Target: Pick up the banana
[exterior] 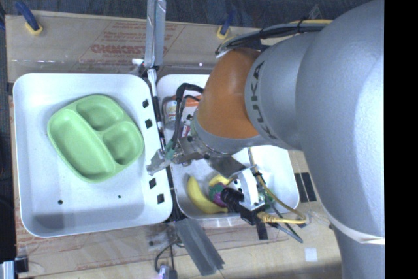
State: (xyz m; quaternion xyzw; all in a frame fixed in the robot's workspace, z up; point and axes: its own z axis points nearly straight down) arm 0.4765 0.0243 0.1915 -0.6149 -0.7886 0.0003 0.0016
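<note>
The yellow banana (198, 196) lies in the right bin (287, 170) near its front edge, curved, with its right end hidden behind the robot's hardware. My gripper (163, 158) hangs over the divider between the two bins, up and to the left of the banana and apart from it. The orange and grey wrist above it covers most of the right bin.
A green divided plate (96, 135) sits in the left bin (39, 206). A small can-like object (173, 109) shows at the far left corner of the right bin, partly hidden by the arm. A small purple and green thing (215, 192) lies against the banana.
</note>
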